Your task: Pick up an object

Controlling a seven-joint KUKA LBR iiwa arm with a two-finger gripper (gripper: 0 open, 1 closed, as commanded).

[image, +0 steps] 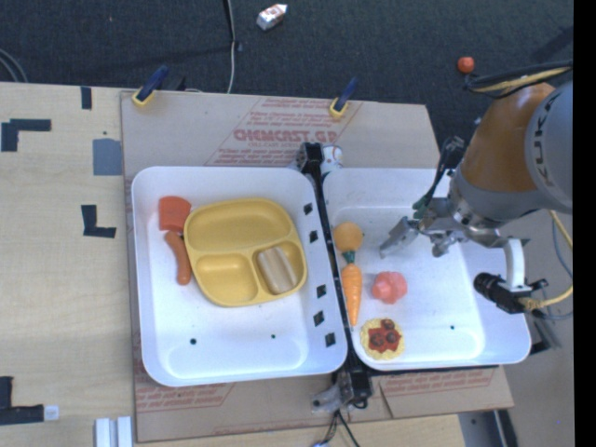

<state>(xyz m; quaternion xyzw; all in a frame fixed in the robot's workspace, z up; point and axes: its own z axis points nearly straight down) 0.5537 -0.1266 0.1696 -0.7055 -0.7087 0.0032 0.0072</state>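
Note:
In the right bin (424, 189), my gripper (418, 241) hovers over the bare white floor with its fingers spread open and nothing between them. Just below and left of it lies a pink-red lump (389, 287). A small orange fruit (348, 237) sits to the gripper's left by the bin divider, with a carrot (352, 292) lying beneath it. A round tart with red topping (382, 338) rests near the bin's front edge.
The left bin (233, 357) holds a yellow divided tray (244, 236) with a bread piece (277, 268) in one compartment. An orange-red block (173, 213) and a sausage (181, 258) lie left of the tray. A black cable (227, 26) runs behind the bins.

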